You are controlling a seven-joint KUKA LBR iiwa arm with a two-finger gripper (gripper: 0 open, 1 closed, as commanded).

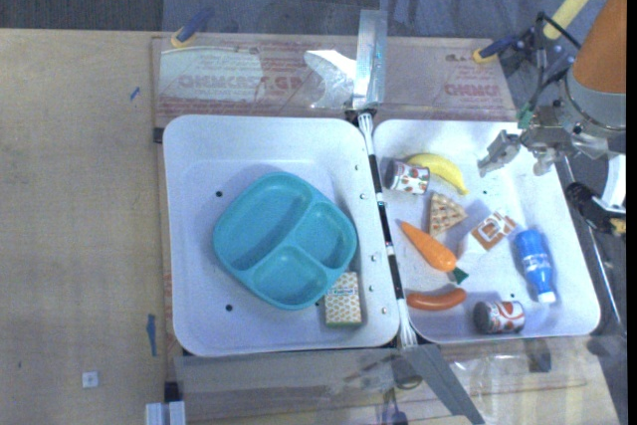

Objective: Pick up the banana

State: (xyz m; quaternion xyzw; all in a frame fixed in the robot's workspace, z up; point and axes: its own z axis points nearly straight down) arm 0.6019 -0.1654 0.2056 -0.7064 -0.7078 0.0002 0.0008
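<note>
The yellow banana lies curved at the back of the right bin, near its left wall, touching a small red and white can. My gripper hangs over the bin's back right part, to the right of the banana and apart from it. Its two fingers are spread open, with nothing between them. The grey arm with its orange band comes in from the right edge.
The right bin also holds a waffle wedge, a carrot, a sausage, a small orange box, a blue bottle and a can. In the left bin are a teal divided plate and a cracker.
</note>
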